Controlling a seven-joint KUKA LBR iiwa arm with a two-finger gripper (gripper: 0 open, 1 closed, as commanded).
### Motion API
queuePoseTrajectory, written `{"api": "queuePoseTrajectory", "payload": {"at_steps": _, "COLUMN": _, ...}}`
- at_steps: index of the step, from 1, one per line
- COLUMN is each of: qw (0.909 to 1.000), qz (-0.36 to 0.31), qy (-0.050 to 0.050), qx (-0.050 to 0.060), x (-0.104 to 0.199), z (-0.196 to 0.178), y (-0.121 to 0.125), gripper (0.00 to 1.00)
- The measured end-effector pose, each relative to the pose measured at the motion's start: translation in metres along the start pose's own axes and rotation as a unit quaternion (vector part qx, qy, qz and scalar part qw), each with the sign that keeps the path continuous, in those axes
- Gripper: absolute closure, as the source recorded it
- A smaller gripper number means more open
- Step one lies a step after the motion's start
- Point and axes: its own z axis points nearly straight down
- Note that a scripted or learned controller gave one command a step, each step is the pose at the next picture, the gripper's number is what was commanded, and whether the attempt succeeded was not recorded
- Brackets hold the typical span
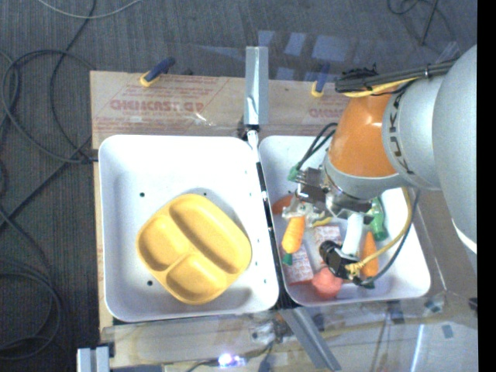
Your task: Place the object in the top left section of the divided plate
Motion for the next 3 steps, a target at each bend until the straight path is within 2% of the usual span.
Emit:
{"api": "queuePoseTrajectory", "payload": {"at_steps": 1, "qw": 0.9995, "qz": 0.032, "qy": 0.001, "qx": 0.000, "x": 0.053, "z": 0.000, "y": -0.042, "gripper": 1.00}}
{"api": "queuePoseTrajectory", "payload": {"at_steps": 2, "qw": 0.9976, "qz": -0.069, "qy": 0.000, "qx": 0.000, "x": 0.053, "z": 0.000, "y": -0.013, "gripper": 1.00}}
{"api": "queuePoseTrajectory", "payload": {"at_steps": 3, "qw": 0.9999, "qz": 0.011, "qy": 0.000, "qx": 0.001, "x": 0.095, "z": 0.000, "y": -0.072, "gripper": 1.00}}
